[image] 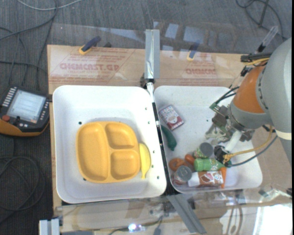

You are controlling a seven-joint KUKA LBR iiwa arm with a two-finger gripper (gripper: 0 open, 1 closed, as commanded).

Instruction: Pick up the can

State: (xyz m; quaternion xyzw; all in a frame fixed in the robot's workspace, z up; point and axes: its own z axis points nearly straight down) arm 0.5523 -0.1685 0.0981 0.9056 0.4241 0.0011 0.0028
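Observation:
In the right bin [245,177], a small can with a grey round top [206,149] stands among a cluster of items near the front. A second grey-topped can [183,172] stands to its left and nearer the front wall. A green can-like container [208,164] lies on its side between them. My gripper [223,142] hangs low over the bin just right of the first can, very close to it. The grey wrist and orange band [249,96] rise behind it. Nothing visibly sits in the gripper.
A red and white bottle [206,179] lies along the right bin's front wall. Orange pieces [176,163], a dark green object [170,138] and a red-white packet [170,116] lie at its left. The left bin [68,102] holds a yellow divided tray [108,151] and a banana [145,160].

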